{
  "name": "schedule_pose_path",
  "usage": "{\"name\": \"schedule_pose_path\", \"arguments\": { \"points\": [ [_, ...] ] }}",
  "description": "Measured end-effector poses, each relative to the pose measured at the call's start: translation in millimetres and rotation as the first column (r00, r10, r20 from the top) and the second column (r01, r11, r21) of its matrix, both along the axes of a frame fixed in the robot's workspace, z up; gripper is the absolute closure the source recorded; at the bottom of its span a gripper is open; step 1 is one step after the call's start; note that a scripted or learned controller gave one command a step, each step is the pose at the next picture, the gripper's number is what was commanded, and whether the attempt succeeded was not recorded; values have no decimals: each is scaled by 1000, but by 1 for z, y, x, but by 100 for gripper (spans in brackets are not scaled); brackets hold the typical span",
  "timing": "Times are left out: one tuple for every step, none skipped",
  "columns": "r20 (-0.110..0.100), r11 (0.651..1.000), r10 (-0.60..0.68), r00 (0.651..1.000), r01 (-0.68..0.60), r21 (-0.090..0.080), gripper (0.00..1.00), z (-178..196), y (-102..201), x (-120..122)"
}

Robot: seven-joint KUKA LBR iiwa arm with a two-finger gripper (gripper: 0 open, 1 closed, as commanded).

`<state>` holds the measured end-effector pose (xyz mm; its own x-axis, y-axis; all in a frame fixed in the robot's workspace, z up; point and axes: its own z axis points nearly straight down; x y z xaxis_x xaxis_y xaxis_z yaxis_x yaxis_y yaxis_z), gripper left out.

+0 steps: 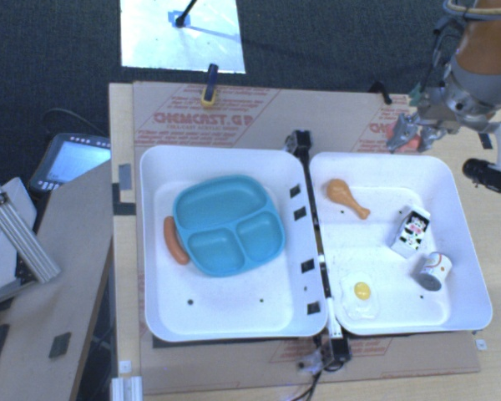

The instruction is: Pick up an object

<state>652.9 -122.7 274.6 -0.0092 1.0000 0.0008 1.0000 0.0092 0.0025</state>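
the tool [411, 136] hangs past the right bin's [459, 186] far edge; if it is apart i cannot tell. the drumstick [347, 197], far-left there, looks light, stiff, smooth; grip its thick end.

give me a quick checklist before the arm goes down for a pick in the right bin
1. Gripper free of any load: cannot tell, something orange-red sits at its tip.
2. Gripper above the right bin: not ok, it hangs over the back rim.
3. Targets in the right bin: ok, chicken drumstick, milk carton, cup and fried egg lie there.
4. Targets lie apart: not ok for carton and cup, they sit close together.
5. Drumstick has room around it: ok.
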Motion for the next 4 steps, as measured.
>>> {"name": "schedule_pose_path", "arguments": {
  "points": [
    [-4,1000,0,1000,0,1,100,-15,53,-23],
    [-3,1000,-1,1000,1,0,100,-21,98,-47],
    [-4,1000,0,1000,0,1,100,-36,147,-67],
    [-3,1000,0,1000,0,1,100,-47,193,-80]
  ]
}}
